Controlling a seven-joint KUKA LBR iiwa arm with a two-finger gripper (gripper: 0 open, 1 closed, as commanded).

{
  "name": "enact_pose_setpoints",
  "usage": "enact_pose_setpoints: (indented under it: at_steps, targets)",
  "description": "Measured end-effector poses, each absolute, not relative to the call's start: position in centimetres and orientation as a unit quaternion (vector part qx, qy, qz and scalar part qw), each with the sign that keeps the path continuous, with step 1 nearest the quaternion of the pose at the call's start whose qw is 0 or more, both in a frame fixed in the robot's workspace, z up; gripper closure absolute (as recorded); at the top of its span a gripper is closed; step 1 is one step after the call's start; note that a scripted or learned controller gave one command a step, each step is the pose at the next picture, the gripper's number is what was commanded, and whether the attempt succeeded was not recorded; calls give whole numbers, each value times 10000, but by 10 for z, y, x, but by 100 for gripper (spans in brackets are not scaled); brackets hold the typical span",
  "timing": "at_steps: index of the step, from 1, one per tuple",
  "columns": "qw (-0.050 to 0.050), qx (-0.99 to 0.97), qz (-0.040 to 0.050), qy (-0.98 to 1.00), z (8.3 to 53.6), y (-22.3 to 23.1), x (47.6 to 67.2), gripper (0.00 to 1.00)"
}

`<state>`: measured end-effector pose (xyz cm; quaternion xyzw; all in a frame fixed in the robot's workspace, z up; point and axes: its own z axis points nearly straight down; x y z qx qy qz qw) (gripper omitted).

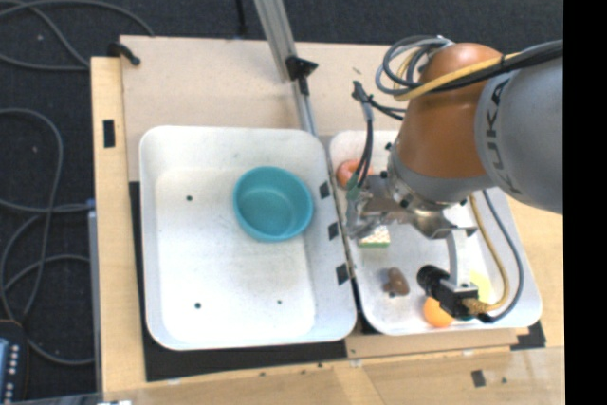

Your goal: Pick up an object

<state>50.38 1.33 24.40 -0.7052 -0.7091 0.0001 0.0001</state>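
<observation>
**Arm low over the right bin's left edge**

You saw the arm (474,133) reach in from the right and hang over the right bin (517,294), its orange band covering most of that bin's upper half. The gripper (365,209) sat low beside the divide between the bins; you could not tell how its jaws stood or whether they held anything. Just below it lay a green-and-white block (375,239), close to the bin's left wall. A red-orange object (347,172) sat against that wall higher up. A brown lump (395,281) lay near the middle of the floor, and an orange ball (437,313) rested by the near rim, next to a yellow piece (481,287). In the left bin (180,299) a teal bowl (273,202) stood upright, with open floor on every side.
</observation>
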Motion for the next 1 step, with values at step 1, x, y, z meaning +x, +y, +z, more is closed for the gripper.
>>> enact_pose_setpoints:
  at_steps: [1]
  targets:
    - [4,-7046,-1,-7096,236,69,492,100]
